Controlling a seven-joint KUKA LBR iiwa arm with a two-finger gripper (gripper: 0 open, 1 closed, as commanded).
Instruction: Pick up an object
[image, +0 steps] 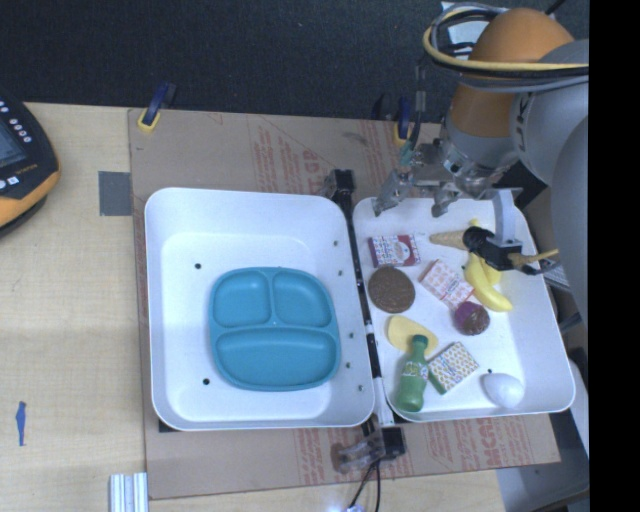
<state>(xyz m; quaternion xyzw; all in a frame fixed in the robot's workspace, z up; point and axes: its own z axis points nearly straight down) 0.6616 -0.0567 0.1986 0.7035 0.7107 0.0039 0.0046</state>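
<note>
Though likely light and stiff, take green bottle (412, 378) across its slick body, with pincer (410, 205) spread empty upper right.

- Left bin (170, 300): plain white, with a divided plate (272, 327) of even turquoise blue.
- Right bin (545, 350): plain white.
- Cookie (391, 290): dark brown, faintly speckled.
- Banana (487, 283): bright yellow.
- Bottle (411, 374): green, with a yellow label.
- Egg (502, 388): white.
- Round fruit (471, 318): dark purple-red.
- Rear packet (392, 250): red and white print.
- Middle packet (446, 282): pink and white print.
- Small box (452, 367): green and yellow, finely patterned.
- Flat slice (410, 331): pale yellow.
- Cone (450, 238): light tan.
- Arm (520, 40): grey with an orange band.
- Cardboard sheet (260, 150): brown with faded red lettering.
- Bench (60, 330): pale wood tone.
- Handheld device (20, 160): black with an orange-yellow edge.
</note>
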